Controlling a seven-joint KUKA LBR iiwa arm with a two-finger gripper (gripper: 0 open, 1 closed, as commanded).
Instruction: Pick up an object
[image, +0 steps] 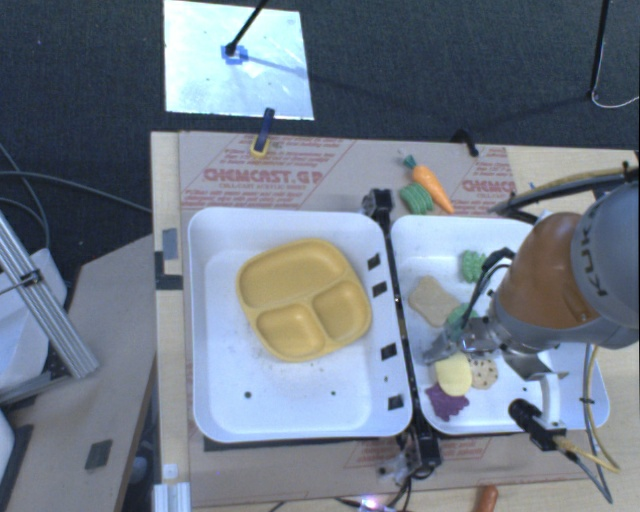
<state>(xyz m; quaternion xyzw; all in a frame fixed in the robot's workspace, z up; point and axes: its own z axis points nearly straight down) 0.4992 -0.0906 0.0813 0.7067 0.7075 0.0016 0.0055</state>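
My gripper (455, 346) is low in the right bin (520, 235), at its left half, under the grey arm with the orange band (545, 270). Just below it lies a yellow rounded piece (453, 377), with a chocolate-chip cookie (485, 375) to its right and a purple grape bunch (447, 403) nearer the front wall. A tan bread slice (431, 298) lies above-left of the gripper. A small green piece (458, 318) is partly hidden beside it. A green broccoli-like piece (472, 264) sits further back.
The left bin (215, 400) holds a yellow divided plate (303, 298). A toy carrot (430, 183) and a green item (416, 200) lie on the cardboard behind the right bin. A black clamp (378, 203) sits where the bins meet.
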